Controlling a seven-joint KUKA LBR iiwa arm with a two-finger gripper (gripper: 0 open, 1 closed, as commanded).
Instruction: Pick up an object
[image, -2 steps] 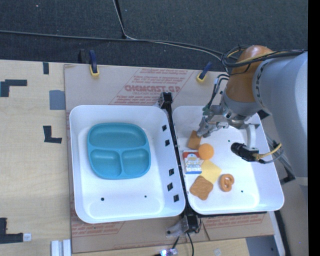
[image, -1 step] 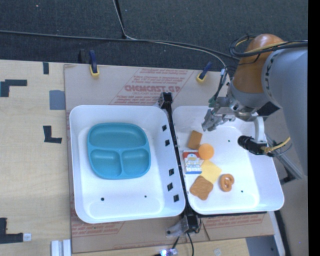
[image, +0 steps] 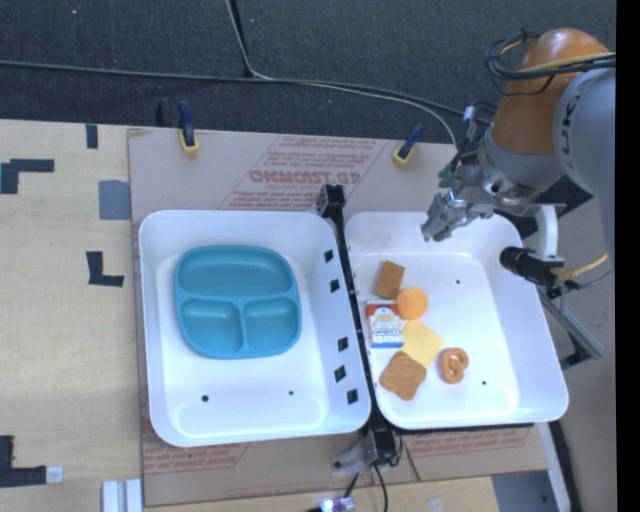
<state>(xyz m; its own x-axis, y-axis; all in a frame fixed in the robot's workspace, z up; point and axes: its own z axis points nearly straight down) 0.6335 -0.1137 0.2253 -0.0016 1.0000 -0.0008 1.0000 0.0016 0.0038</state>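
In the left bin (image: 160, 400) I see a teal divided plate (image: 238, 301) lying flat, a little toward nine o'clock of that bin's middle, and I leave it alone. Moving rightward, a black divider strip (image: 343, 300) runs between the two bins, and the right bin (image: 530, 390) carries the candidates, all bunched toward its nine o'clock side. A small brown block (image: 389, 279) sits at the top of the group; just at its five o'clock is an orange ball (image: 411, 303). A small printed box (image: 385, 325) lies at eight o'clock of the ball, a yellow slice (image: 422, 343) just below the ball, a toast-coloured piece (image: 403, 375) at the slice's seven o'clock, touching or overlapping it, and a little pretzel-like ring (image: 453, 364) at the slice's four o'clock.

Farthest right, the gripper (image: 441, 222) hangs over the bin's twelve o'clock rim, above and apart from every item. I cannot tell from here how its jaws stand; nothing is visibly in them.

I judge this as the approach step: nothing picked yet. The next move calls for travel toward seven o'clock and a descent onto one piece. The brown block is nearest; the ring stands most clear of its neighbours, so I'd expect a cleaner grasp there.
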